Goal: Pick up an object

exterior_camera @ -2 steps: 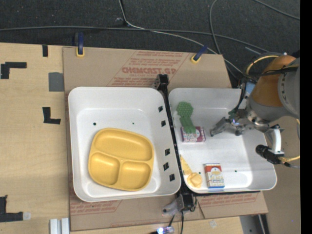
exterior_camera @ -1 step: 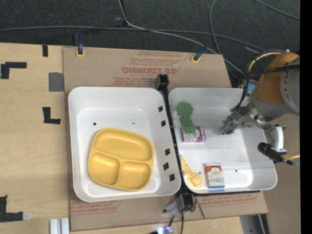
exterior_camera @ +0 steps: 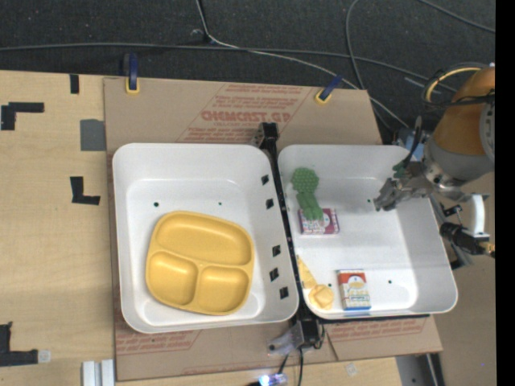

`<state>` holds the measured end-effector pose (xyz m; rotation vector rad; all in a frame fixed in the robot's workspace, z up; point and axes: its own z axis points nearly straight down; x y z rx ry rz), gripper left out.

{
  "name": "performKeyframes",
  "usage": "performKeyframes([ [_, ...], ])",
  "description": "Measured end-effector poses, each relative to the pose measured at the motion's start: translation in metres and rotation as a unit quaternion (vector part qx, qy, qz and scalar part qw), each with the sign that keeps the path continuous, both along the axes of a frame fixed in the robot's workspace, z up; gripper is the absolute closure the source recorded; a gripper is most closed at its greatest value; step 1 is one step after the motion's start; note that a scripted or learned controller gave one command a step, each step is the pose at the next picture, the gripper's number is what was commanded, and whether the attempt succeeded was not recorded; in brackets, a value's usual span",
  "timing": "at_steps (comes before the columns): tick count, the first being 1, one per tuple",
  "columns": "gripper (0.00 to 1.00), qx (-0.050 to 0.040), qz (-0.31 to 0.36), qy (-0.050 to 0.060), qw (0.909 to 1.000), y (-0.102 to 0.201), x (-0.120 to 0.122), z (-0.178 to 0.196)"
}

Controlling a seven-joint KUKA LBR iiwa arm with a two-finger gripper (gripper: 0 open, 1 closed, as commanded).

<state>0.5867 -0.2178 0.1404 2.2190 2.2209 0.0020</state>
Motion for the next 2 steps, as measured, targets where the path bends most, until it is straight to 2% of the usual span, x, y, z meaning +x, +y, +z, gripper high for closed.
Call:
performKeyframes([
  [2,1.00,-0.0005,0.000,-0.001,1.0000,-0.003,-0.003,0.097],
])
